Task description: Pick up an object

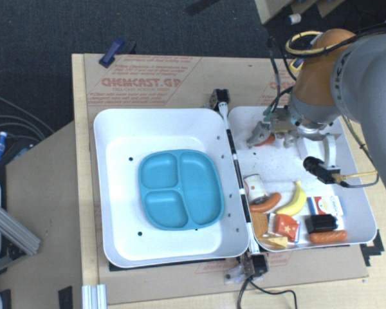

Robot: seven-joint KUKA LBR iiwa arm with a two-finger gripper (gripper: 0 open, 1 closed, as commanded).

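My gripper [262,134] is low over the far left part of the right bin [363,201], at the end of the grey arm with its orange band [315,76]. A small red object [266,141] lies right under it; I cannot tell whether they touch. Food toys crowd the near end of that bin: a white can [254,187], a sausage [265,203], a yellow banana [294,199], an orange packet [285,226], a black block [321,223] and a second sausage [328,237].
The left bin [112,172] holds a blue divided plate [180,188]. A black divider rail [235,166] runs between the two bins. Cables [347,176] hang from the arm over the right bin. A blue item [111,53] lies at the bench's far left edge.
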